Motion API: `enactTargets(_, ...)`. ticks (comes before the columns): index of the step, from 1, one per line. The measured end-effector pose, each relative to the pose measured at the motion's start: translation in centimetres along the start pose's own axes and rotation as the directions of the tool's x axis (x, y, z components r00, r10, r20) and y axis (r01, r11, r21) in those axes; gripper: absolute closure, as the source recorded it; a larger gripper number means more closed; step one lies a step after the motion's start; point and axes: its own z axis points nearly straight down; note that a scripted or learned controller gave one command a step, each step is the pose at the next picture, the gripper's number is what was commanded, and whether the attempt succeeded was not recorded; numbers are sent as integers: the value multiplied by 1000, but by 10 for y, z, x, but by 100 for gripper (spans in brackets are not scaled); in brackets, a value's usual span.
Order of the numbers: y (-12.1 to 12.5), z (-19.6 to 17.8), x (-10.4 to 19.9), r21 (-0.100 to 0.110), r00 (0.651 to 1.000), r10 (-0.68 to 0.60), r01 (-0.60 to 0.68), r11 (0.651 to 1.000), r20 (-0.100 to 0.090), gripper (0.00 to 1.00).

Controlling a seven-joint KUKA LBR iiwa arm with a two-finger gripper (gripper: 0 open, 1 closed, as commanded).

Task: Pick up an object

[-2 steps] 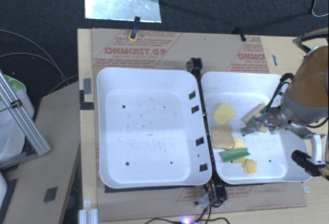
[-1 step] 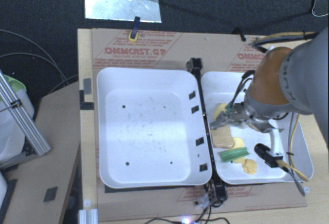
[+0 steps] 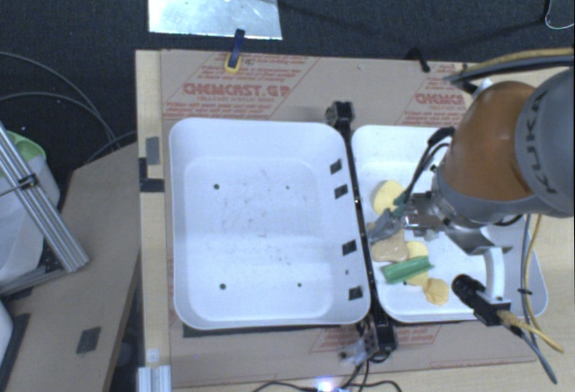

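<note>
Closest to the lens, right of frame: bulky orange-banded arm, reaching down into the right bin. Below it, gripper low among a cluster of small objects: yellow piece, tan piece, green stick, another yellow lump. Cannot tell how wide the gripper stands, nor whether anything is caught in it. Likely trouble: nudging crowded pieces aside, or pinching two together. Part of the right bin hidden beneath the arm. Left bin at centre.
</note>
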Motion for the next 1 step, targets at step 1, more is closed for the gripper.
enactTargets(1,4,-54,57,-4,1000,-1,1,1000,2,0)
